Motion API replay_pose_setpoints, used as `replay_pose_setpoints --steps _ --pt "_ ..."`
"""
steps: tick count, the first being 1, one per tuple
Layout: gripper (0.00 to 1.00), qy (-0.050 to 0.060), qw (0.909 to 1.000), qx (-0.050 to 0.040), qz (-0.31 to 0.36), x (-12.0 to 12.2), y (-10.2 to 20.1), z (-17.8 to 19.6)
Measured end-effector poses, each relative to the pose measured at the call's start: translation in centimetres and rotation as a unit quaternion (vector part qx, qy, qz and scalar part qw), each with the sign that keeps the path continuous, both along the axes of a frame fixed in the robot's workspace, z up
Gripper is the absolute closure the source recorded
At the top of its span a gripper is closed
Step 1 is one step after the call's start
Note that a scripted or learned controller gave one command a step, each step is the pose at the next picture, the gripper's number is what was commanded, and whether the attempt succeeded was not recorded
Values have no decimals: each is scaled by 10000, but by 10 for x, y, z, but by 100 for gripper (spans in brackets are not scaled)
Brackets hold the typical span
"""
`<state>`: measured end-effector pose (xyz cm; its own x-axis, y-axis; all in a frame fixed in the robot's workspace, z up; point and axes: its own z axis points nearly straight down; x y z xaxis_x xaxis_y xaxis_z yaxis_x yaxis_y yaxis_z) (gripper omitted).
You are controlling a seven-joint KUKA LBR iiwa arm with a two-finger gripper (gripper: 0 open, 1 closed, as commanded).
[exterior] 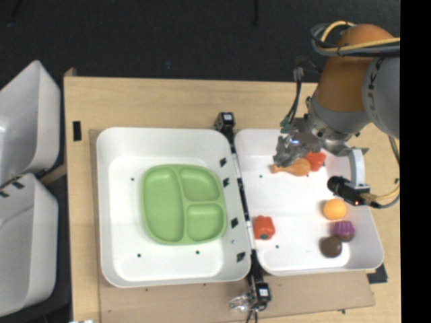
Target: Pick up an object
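My gripper (285,155) hangs low over the upper part of the right bin (296,261). Just below and to its right lies an orange, carrot-like piece (296,169), with a red piece (316,159) touching it. The gripper is right against the orange piece's left end, and I cannot tell whether it has hold of it. An orange ball (335,209), a purple item (344,230) and a brown item (330,246) sit near the bin's right side. A red pepper (263,227) lies by the bin's left wall.
The left bin (114,247) holds a green divided plate (183,202). A black part of the arm's fitting (345,189) with a cable juts over the right bin beside the orange ball. A white block (27,120) stands left of the bench.
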<state>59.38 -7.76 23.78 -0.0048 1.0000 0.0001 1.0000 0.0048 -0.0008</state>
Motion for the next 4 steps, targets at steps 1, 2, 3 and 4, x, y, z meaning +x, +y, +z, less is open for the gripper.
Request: replay_pose_setpoints --steps 1,2,3,4 --pt "100 -12 10000 5 9 6 51 8" --pt "100 -6 10000 1 4 3 97 -1" --pt "100 0 10000 -1 -2 -7 142 -5" --pt "0 -1 10000 3 -14 -6 141 -5"
